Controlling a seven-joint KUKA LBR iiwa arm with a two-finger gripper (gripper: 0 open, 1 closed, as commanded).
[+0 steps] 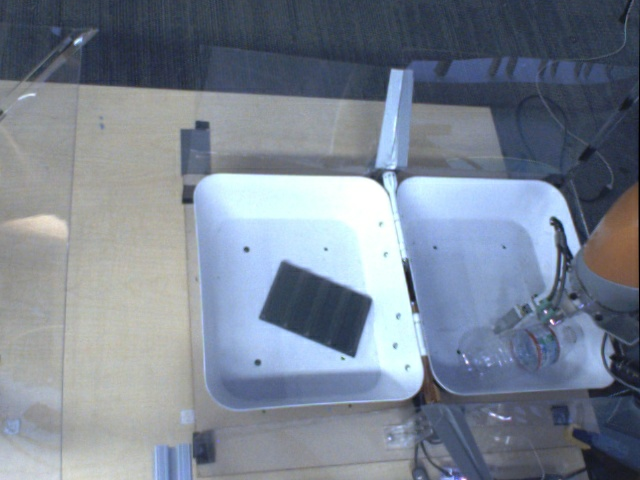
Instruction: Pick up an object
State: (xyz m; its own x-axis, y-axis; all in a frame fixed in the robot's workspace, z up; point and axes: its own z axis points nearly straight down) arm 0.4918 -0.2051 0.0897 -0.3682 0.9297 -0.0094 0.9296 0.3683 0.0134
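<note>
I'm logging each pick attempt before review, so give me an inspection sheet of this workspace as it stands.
Surface: pale wooden bench bearing two shallow white bins side by side, left bin and right bin.
Job's things: dark ribbed rectangular pad lying flat and askew in the left bin; clear plastic bottle on its side in the right bin.
Clutter: nothing seen.
Grippers: gripper low in the right bin, just above the bottle; grasp cannot be judged.
Cables: thin cables over the floor at upper right.
Surroundings: dark carpet; clear panels around the bench.
</note>
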